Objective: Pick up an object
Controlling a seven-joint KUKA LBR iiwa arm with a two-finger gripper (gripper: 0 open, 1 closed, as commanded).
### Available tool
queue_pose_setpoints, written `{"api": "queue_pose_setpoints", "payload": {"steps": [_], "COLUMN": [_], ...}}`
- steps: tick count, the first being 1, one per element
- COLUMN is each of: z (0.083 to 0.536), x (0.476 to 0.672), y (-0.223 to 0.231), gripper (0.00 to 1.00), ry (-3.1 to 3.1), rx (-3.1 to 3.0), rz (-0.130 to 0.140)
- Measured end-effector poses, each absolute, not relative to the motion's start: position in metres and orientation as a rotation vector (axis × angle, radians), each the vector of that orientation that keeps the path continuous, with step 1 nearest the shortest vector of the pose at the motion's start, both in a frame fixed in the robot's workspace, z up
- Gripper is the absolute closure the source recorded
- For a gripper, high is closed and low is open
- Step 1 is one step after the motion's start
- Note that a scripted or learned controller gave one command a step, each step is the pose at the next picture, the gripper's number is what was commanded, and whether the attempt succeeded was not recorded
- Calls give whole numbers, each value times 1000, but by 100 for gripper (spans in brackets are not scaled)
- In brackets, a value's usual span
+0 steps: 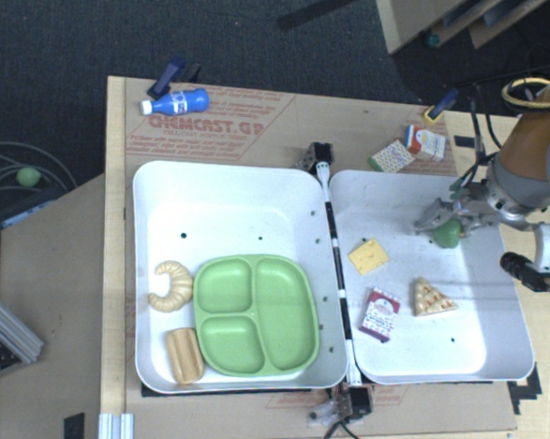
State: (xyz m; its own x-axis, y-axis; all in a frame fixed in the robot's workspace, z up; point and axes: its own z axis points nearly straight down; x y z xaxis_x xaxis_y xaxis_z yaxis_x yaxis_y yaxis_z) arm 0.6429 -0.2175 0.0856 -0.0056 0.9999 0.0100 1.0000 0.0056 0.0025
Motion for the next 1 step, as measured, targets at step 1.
{"api": "queue_pose_setpoints", "payload": {"steps": [1], "z": [96], "x": [642], "y": [-221], "gripper": [100], "ry": [-2227], "rx": [-2218], "rz": [-5]}}
